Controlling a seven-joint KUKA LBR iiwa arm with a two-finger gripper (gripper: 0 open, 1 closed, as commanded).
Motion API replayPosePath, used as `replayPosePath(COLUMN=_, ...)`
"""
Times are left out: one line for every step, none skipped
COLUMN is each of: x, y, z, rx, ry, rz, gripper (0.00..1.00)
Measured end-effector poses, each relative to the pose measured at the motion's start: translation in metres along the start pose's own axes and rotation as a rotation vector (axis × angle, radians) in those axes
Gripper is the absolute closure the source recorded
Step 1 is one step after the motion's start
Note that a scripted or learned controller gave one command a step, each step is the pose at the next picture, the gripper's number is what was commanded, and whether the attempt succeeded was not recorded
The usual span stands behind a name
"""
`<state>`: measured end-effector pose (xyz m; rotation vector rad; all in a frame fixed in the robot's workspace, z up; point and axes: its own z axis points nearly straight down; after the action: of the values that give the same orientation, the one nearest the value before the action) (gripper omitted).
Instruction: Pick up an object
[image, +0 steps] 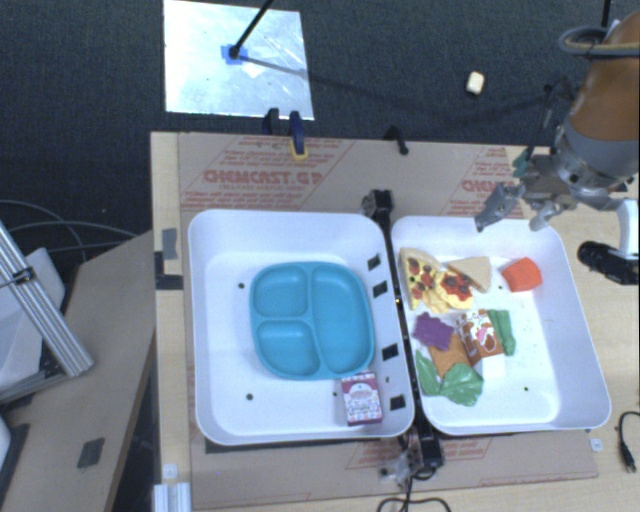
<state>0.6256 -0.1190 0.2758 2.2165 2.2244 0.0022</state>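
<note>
We judge this to be the approach step, with nothing lifted yet. The end effector (518, 209) hangs above the far rim of the right bin (585, 395), its two fingers spread apart with nothing between them. The things it could take lie in that bin, nearer the camera than the fingers.

The closest candidate looks to be the orange block (521, 274), which sits alone near the bin's far right side, apart from the rest. To take it, the arm would need to come toward the camera and descend, keeping the fingers open wide enough to straddle it. The other pieces are crowded together, so a grasp there risks catching two at once.

Counting the right bin: one pizza slice (437, 282), one pale wedge (477, 269) touching it, one orange block, one purple piece (432, 329), one small printed packet (480, 337), and green leafy pieces (450, 381) that we take for two or three; at this resolution the heap blurs and we cannot separate them surely.

The left bin (220, 300) holds one blue divided plate (311, 319) with three compartments, and one small red box (361, 399) just beside the plate's near edge. Two bins stand side by side on the desk (250, 170).
</note>
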Motion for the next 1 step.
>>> replayPosePath(x=-0.0671, y=-0.0927, z=0.1073, rx=0.013, ry=0.002, rz=0.011, gripper=0.00)
